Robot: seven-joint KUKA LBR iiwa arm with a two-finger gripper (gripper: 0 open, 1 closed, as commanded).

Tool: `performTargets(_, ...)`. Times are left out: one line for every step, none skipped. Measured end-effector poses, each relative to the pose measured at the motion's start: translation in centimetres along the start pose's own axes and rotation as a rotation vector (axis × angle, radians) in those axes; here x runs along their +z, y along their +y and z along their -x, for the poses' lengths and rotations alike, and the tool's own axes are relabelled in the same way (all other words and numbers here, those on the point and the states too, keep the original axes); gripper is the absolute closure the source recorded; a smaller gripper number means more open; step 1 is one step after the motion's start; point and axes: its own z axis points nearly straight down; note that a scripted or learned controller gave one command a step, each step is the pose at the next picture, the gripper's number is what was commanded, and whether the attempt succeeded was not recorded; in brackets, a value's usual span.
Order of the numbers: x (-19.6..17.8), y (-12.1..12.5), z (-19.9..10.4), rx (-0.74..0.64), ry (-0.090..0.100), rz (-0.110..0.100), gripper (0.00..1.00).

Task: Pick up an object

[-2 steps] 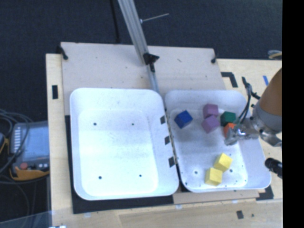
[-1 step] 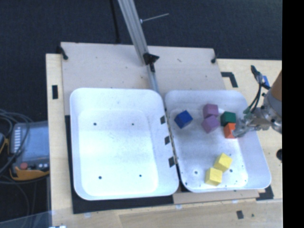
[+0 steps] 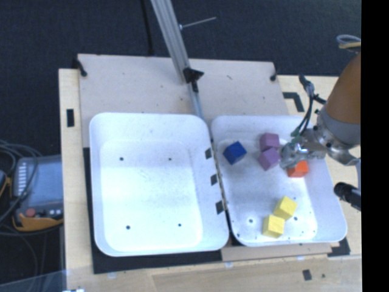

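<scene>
The right bin holds several small blocks. A blue cube lies near its left wall. Two purple blocks sit together at the upper middle. An orange block lies at the right, partly covered by my gripper, which hangs low right over it and next to the purple blocks. Two yellow blocks rest near the bin's front. The arm hides the fingertips, and I see nothing clearly lifted.
The left bin stands beside the right one. A slanted metal rail crosses the bench's back. A device with cables sits off the bench at the left.
</scene>
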Motion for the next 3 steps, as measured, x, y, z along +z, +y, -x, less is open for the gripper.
performTargets(0.8, 1.1, -4.4, 0.002, 0.001, -0.005, 1.0)
performTargets(1.7, 2.3, -10.0, 0.001, 0.002, -0.007, 1.0)
performTargets(1.8, 2.6, -15.9, 0.0, 0.001, -0.005, 1.0)
